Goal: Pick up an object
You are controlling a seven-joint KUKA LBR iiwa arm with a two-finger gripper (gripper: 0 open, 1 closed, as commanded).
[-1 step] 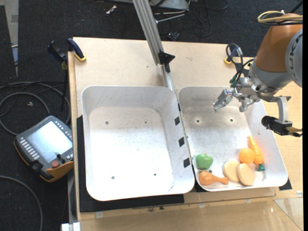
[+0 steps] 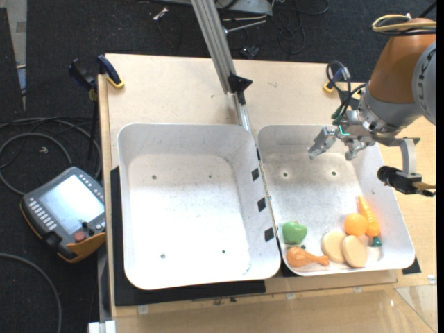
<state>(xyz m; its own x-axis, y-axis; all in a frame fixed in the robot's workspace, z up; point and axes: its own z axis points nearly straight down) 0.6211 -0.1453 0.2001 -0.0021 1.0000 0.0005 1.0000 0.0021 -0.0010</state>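
Pincer (image 2: 335, 144) hung spread, gripping nothing, over far end of right bin (image 2: 305, 161). Well below it at bin's near end — two pale bread slices (image 2: 345, 248), orange drumstick (image 2: 305, 257), green pepper (image 2: 294, 232), orange fruit (image 2: 355, 224), slim carrot (image 2: 370, 218) w/ green tip. Left bin (image 2: 139, 165) lay beside.

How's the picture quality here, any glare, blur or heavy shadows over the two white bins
Camera view: lighting is even and soft, with only faint shadows along the walls of the left white plastic bin; the right white plastic bin looks bright but not blown out; the two-finger gripper is slightly soft; the green toy pepper and round orange toy fruit are reasonably sharp.
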